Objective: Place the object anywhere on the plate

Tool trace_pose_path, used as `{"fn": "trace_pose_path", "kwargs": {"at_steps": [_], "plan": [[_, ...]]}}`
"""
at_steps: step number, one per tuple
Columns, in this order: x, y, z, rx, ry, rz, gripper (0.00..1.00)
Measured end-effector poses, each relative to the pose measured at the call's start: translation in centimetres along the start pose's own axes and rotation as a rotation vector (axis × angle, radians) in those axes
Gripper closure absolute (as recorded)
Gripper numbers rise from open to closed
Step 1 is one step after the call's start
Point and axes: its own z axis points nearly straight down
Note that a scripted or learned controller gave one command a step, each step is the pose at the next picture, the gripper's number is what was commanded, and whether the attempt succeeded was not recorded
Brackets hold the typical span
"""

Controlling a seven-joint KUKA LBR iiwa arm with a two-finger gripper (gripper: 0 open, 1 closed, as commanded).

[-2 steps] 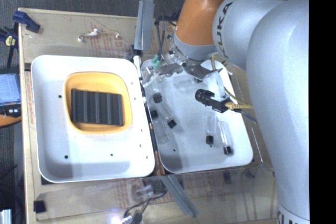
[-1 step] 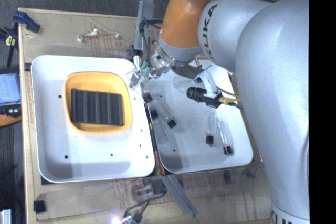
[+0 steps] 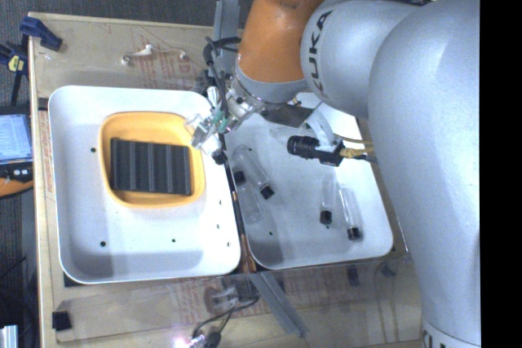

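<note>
The gripper (image 3: pixel 209 126) (jaw state unreadable) hovers at the plate (image 3: pixel 152 157)'s two o'clock rim; a release could miss.

Blue clamp (image 3: pixel 38 32) on bench corner, tablet (image 3: pixel 14 138) at left edge

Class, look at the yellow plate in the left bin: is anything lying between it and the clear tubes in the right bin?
Only the bins' adjoining rims separate them. The plate carries a dark ridged insert. The gripper hangs near the plate's right edge, over the divide; the clear tubes lie just beyond it.
</note>
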Motion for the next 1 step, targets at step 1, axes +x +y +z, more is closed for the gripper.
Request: {"fn": "trace_pose_path", "kwargs": {"at_steps": [1], "plan": [[0.00, 0.01, -0.01, 0.000, 0.000, 0.000, 0.00]]}}
